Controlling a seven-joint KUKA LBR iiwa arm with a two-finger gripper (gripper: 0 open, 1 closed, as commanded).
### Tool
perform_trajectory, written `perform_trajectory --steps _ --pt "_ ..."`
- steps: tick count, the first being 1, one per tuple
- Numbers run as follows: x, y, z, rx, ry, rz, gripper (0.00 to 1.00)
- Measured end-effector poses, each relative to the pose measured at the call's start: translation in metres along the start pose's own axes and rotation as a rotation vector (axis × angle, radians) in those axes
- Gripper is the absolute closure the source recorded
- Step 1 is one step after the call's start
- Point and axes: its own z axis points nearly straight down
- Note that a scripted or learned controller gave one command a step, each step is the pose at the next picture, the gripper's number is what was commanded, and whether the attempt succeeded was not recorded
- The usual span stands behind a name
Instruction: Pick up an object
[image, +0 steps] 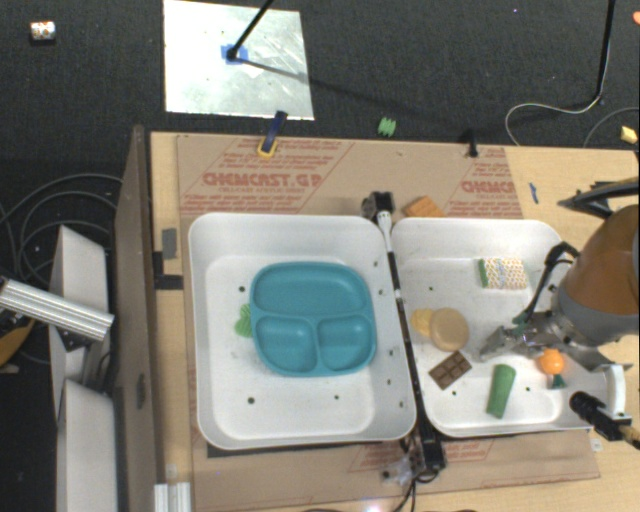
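Robot arm, orange band and grey wrist

The arm (605, 285) has a wide orange band, a grey collar below it, dark cables and metal gripper parts.

I had the arm (608, 285) reaching in from the right edge of the camera view, its orange band uppermost and the grey wrist below it. The wrist pointed down and to the left. The end effector (503, 343) sat low at the arm's left end, a thin metal finger slanting out to the left. I could not tell how the fingers stood.
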Motion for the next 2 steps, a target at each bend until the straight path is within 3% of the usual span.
perform_trajectory --steps 1,2 --pt "0.008 0.040 -0.151 -0.027 -0.013 -0.004 0.00" --pt "-0.023 0.036 -0.064 -0.003 -0.007 0.005 0.00"
